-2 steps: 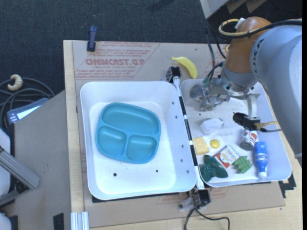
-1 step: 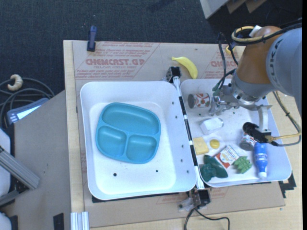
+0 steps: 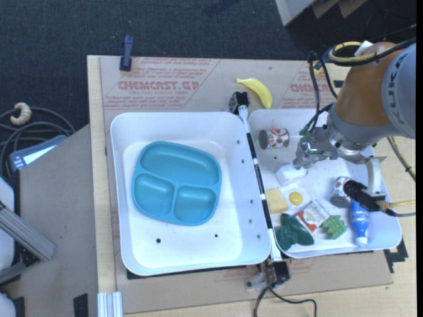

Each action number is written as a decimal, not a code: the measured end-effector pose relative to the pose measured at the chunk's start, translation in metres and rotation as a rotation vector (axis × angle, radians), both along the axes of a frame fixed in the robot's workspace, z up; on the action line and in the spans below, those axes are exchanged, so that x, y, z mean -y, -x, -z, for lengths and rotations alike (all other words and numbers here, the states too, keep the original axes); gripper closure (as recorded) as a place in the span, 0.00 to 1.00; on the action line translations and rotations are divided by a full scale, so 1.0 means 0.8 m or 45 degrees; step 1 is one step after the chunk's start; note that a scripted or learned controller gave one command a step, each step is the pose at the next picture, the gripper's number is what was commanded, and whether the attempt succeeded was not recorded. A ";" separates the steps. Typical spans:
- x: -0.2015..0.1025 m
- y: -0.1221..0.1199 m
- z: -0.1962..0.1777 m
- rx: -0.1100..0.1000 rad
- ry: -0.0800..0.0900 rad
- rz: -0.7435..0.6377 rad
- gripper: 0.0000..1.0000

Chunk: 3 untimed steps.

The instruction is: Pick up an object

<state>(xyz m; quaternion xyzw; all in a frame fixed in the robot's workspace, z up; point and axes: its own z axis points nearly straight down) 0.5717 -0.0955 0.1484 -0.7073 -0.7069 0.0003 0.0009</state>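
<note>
Reaching phase: the end effector [image 3: 305, 156], grip state indiscernible, hovers over the small white block [image 3: 289, 174]; next, descend squarely.

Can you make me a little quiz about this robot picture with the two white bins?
1. True or false: the blue divided plate lies in the left bin.
2. Where is the banana? A) in the right bin B) on the bench behind the bins C) on the plate
3. Which bin is the gripper over?

Key: 1 true. 2 B. 3 the right bin, near the small spotted cup.
</note>
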 end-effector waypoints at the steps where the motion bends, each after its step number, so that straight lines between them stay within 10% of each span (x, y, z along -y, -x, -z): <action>1: 0.000 0.000 0.000 0.000 0.000 0.000 0.00; 3: 0.007 -0.087 0.084 -0.023 -0.002 -0.004 0.00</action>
